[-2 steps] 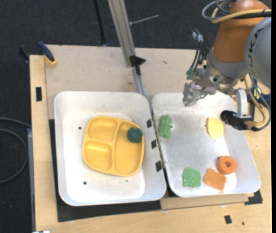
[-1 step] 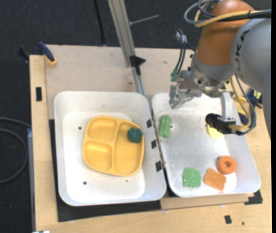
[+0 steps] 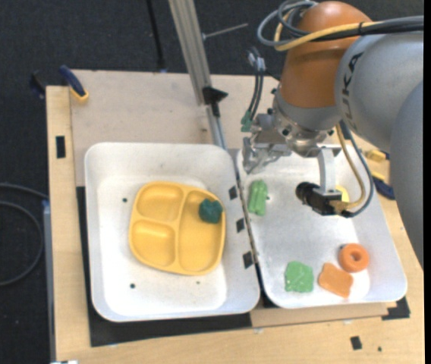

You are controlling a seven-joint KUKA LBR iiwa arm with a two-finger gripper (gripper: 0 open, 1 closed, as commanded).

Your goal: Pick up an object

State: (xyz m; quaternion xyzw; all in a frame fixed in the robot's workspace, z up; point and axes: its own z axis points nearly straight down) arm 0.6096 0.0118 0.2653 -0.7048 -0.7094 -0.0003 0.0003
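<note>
A light green piece (image 3: pixel 258 198) is lying in the right bin (image 3: pixel 386 233), close to that bin's left wall and towards its far end. The gripper (image 3: pixel 255 156) is hanging right above it, at the bin's far left corner, and nothing is showing between its fingers; whether the jaws are released or clenched I cannot tell from this slant. The grey arm (image 3: pixel 386 74) with its orange band (image 3: pixel 318 51) is reaching in from the far right, cables looping around the wrist.

Near the right bin's near edge, a darker green block (image 3: pixel 300 277) is sitting just beside an orange wedge (image 3: pixel 335 280), and an orange ring (image 3: pixel 354 258) is resting just to the right of and beyond the wedge. A black and yellow part (image 3: pixel 322 198) is hanging below the arm, over the middle of this bin.

In the left bin (image 3: pixel 109 279), a yellow tray (image 3: pixel 171 233) with compartments is lying flat, and a dark green lump (image 3: pixel 211 211) is sitting in its far right compartment. A slanted metal rail (image 3: pixel 193 51) is standing beyond the bins.
</note>
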